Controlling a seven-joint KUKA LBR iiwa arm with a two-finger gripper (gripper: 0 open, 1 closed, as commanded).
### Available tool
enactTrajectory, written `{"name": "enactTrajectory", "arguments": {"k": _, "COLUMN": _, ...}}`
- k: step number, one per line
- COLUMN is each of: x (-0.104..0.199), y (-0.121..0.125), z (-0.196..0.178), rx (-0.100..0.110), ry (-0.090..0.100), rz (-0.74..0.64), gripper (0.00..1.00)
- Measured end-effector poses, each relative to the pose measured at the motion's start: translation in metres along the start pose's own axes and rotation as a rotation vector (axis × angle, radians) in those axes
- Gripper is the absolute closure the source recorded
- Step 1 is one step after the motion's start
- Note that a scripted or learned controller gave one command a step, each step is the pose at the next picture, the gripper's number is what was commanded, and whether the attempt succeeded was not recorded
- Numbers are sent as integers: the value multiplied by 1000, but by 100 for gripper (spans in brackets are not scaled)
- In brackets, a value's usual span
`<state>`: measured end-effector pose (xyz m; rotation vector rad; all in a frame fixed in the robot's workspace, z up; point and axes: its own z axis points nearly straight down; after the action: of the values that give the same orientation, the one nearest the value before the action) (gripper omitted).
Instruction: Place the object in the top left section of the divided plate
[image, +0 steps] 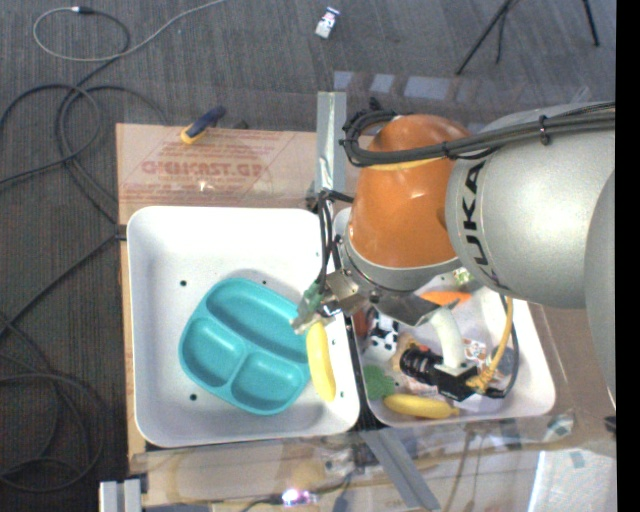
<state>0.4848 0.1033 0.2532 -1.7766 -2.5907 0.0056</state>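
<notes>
You are looking at an evenly lit scene with soft, diffuse light and no single strong source to trace. The left white bin (160, 260) reads bright but not blown out, and its inner walls shade gently. The arm (530, 210) carries broad highlights on its grey shell and its orange band (410, 190) (a mild sheen, not harsh glare). Beneath the arm the right bin (530, 390) falls into shadow, so its contents look murky. Fine detail is soft throughout, and the dark carpet (60, 100) looks grainy.

1 fixed camera, above bench, slanted downward, both bins (145, 300) visible
</notes>
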Motion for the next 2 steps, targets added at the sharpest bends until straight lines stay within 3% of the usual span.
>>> {"name": "enactTrajectory", "arguments": {"k": 1, "x": 0, "y": 0, "z": 0, "rx": 0, "ry": 0, "rz": -1, "gripper": 0}}
{"name": "enactTrajectory", "arguments": {"k": 2, "x": 7, "y": 1, "z": 60, "rx": 3, "ry": 3, "rz": -107, "gripper": 0}}
